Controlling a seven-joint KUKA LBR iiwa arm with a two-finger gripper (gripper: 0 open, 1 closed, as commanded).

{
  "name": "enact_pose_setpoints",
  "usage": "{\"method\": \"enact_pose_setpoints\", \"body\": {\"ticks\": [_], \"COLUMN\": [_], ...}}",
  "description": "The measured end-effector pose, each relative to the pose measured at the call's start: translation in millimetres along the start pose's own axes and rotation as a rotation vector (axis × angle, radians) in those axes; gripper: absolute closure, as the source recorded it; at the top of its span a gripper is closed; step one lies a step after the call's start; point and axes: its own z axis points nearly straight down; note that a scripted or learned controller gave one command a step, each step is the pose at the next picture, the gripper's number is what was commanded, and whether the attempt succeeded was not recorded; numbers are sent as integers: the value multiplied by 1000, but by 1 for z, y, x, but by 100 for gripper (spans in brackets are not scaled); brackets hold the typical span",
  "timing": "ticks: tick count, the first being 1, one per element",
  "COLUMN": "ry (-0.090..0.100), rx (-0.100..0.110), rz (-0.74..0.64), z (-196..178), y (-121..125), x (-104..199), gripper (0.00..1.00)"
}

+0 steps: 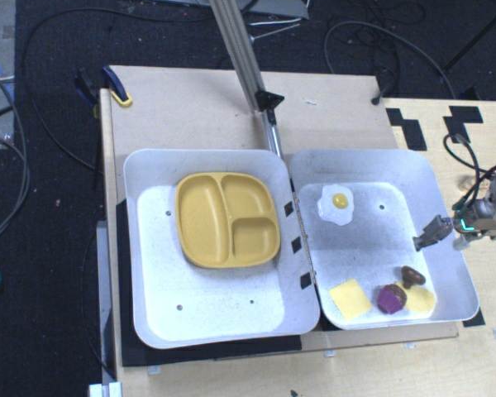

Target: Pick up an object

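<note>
My tool (434, 231), grip state unclear, hovers at the bin's (413, 168) three o'clock rim; descending could strike it.

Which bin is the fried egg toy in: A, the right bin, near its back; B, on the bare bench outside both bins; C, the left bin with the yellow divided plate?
A: the fried egg lies in the right bin toward its back, while the yellow divided plate sits alone in the left bin.
</note>
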Motion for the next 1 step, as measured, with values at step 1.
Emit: {"method": "enact_pose_setpoints", "body": {"ticks": [1], "ry": [0], "rx": [-1], "rz": [0], "z": [0], "y": [0], "x": [0], "gripper": [0]}}
